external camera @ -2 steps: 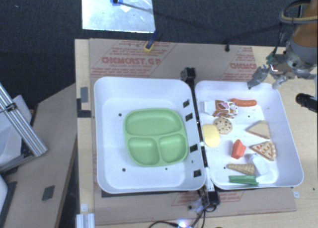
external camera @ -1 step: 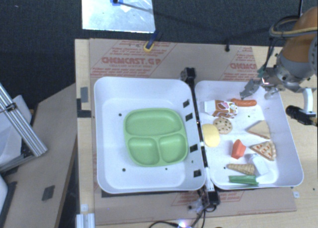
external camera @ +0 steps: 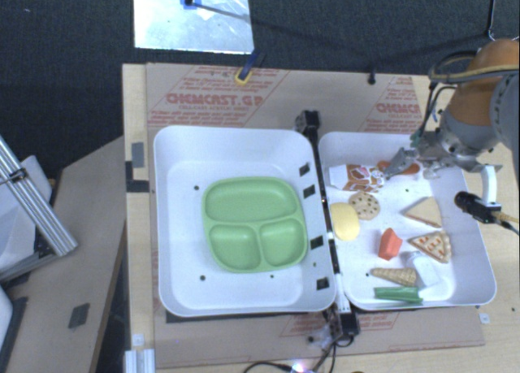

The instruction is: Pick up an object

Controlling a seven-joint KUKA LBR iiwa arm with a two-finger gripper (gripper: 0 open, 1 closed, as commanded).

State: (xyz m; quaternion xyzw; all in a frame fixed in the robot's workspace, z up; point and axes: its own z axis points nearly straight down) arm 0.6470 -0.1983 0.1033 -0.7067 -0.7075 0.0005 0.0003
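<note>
The right white bin (external camera: 479, 282) holds several toy foods. A red-and-white flat piece (external camera: 358, 175) lies at the bin's far left, with a chocolate-chip cookie (external camera: 366, 205) and a yellow rounded piece (external camera: 344, 222) below it. An orange-red block (external camera: 390, 243) sits mid-bin. A sandwich triangle (external camera: 425, 213) and a pizza slice (external camera: 431, 245) lie to its right. A cone (external camera: 394, 275) and a green pod (external camera: 398, 293) are near the front. My gripper (external camera: 396, 165) hangs low over the bin's far side, just right of the red-and-white piece, with a small red bit (external camera: 409, 169) right beside its tip.
The left white bin (external camera: 175, 168) holds a green divided plate (external camera: 252, 223). A black hinge strip (external camera: 318, 201) runs between the bins. The arm's grey wrist and orange band (external camera: 479, 95) lean in over the right bin's far right corner.
</note>
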